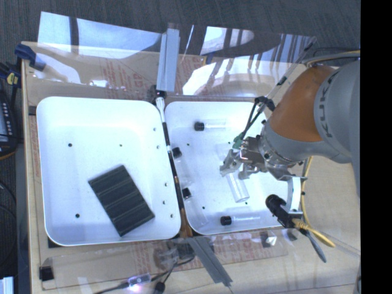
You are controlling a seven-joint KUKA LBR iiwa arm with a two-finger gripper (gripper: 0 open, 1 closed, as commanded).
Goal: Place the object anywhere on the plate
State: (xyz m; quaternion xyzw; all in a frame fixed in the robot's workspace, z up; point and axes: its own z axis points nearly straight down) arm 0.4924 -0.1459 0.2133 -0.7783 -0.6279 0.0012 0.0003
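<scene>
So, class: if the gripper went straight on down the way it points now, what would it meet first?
Probably the clear tube lying on the right bin's floor, just below the gripper. Depth is hard to judge from above.

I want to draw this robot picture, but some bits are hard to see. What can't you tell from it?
- Gripper in the camera view: too small and cluttered to tell whether it is open or shut, or whether it touches the clear tube below it.
- Arm: cut off by the right edge.
- Dark ridged plate in the left bin: its material is too small to make out.
</scene>
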